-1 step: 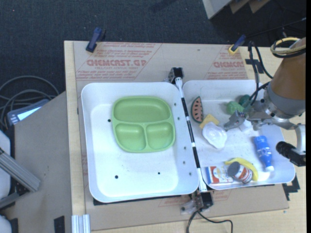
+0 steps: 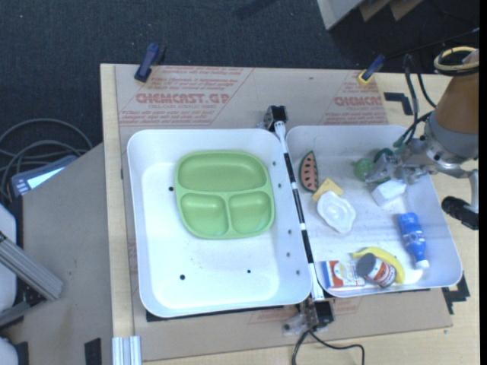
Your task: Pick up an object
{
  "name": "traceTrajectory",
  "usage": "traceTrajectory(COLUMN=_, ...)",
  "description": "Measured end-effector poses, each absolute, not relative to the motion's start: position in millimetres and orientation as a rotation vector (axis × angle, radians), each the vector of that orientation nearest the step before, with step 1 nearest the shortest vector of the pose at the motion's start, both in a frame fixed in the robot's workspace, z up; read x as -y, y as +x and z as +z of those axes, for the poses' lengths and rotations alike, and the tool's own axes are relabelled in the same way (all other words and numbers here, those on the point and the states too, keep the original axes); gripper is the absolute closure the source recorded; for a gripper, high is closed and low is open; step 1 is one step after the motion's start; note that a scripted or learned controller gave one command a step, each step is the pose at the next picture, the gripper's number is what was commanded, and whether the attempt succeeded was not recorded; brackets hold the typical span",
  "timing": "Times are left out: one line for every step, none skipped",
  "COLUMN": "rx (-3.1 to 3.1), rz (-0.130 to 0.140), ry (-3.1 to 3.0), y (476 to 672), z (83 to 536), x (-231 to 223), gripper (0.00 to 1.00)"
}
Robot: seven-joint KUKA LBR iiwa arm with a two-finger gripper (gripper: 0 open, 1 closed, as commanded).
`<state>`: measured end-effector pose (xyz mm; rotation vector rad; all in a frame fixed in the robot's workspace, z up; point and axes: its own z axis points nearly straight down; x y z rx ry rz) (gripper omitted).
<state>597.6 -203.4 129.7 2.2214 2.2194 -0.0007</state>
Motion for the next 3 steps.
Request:
traceTrajectory(rx=-2.222, rz=0.001, ry=2.221, y=638.9, z=84, x=178, gripper=0.0)
traceTrajectory(rx=-2.22, rz=0.003, ry=2.216, y=640.1, z=96, x=178, gripper=1.0)
traceTrajectory(rx=-2.22, rz=0.003, ry=2.219, y=643.0, z=153, x=104, gripper=1.0)
